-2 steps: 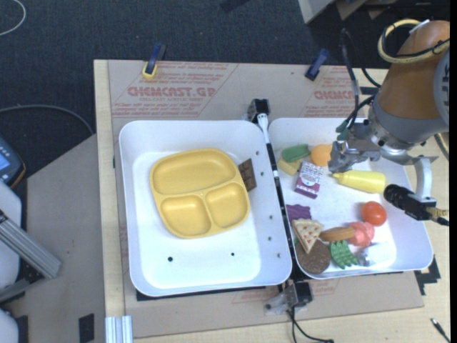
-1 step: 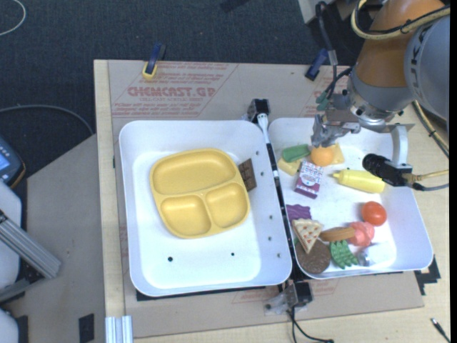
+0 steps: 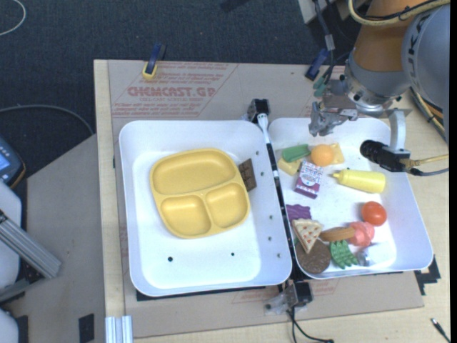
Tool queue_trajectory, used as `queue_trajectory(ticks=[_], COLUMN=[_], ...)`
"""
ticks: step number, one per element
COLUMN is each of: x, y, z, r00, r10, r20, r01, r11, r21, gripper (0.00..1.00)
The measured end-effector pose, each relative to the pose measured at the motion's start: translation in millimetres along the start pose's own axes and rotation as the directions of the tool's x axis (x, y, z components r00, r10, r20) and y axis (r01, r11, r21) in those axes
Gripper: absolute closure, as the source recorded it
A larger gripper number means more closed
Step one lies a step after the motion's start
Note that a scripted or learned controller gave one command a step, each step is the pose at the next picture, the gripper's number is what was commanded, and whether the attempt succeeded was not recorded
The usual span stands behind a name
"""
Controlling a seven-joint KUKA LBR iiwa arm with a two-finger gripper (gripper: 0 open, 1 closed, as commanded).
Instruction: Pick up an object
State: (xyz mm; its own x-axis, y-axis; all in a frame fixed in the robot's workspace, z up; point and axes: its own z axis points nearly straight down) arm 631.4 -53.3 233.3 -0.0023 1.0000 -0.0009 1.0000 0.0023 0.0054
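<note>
The grey two-finger hand [image 3: 323,125] is hovering over the far edge of the right shallow white bin [image 3: 414,220], above the small orange ball [image 3: 323,154]. Its fingers are appearing empty and possibly slightly apart, though the separation cannot be told for certain.

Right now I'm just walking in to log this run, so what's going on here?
The grey arm's hand hangs over the far edge of the right white bin, above a round orange ball and a green block. Nothing shows between its fingers. The yellow divided plastic tray lies in the left white bin.
</note>
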Motion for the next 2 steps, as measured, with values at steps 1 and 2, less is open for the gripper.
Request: queue_trajectory(ticks=[1, 2], x=[-6.1, -5.4], y=[7.9, 5.9], z=[3.2, 0.8], r00=[1.0, 1.0], r10=[0.001, 0.001], r20=[0.001, 0.001], r01=[-0.001, -0.001], r11=[1.0, 1.0], r21=[0.001, 0.003], gripper=[1.0, 1.0])
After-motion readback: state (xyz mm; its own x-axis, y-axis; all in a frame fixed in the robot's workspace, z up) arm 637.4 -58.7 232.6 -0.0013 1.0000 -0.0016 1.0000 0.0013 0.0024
